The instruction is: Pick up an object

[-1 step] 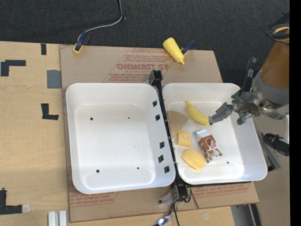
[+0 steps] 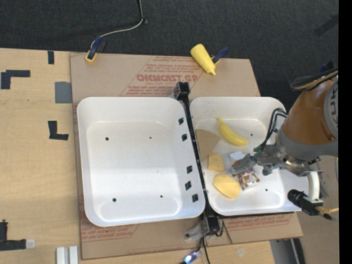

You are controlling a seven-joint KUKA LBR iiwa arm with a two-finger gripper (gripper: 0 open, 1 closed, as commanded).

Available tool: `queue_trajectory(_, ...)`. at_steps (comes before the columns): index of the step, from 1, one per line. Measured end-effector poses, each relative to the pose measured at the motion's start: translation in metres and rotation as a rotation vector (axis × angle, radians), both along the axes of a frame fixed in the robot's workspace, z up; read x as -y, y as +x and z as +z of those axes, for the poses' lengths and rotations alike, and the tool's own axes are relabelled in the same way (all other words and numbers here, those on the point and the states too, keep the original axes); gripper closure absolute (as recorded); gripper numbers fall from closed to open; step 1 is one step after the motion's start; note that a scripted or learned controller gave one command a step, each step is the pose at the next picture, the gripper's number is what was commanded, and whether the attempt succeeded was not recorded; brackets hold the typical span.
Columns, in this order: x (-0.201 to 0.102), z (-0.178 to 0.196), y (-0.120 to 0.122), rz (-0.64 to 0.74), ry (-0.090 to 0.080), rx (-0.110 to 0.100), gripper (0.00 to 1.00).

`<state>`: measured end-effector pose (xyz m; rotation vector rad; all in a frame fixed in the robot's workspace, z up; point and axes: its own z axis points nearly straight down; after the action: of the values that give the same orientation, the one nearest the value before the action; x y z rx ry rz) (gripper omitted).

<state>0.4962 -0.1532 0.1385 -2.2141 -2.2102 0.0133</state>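
The right bin [image 2: 242, 104] holds a yellow banana [image 2: 231, 133], a pale yellow block [image 2: 215, 162], a yellow lemon-like lump [image 2: 226, 185] and a small brown-and-white packet [image 2: 248, 179]. My gripper [image 2: 246, 166] reaches in from the right and sits low over the bin's middle, just above the packet and right of the block. Its dark fingers point left toward these items. Nothing shows clearly between the fingers.
The left bin [image 2: 132, 158] lies beside the right one, with a black divider clip [image 2: 181, 89] at their top joint. A yellow bottle-shaped object [image 2: 202, 58] rests on the cardboard behind the bins. The arm's orange band [image 2: 308, 117] hangs over the right bin's edge.
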Motion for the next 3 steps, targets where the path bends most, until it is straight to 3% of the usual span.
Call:
queue_trajectory(1, -0.023, -0.051, -0.007, 0.000, -0.009, 0.022, 0.00)
queue_trajectory(2, -0.021, -0.039, -0.005, -0.001, -0.011, 0.027, 1.00)
queue_trajectory(3, -0.111, 0.050, -0.011, 0.013, 0.000, 0.020, 1.00)
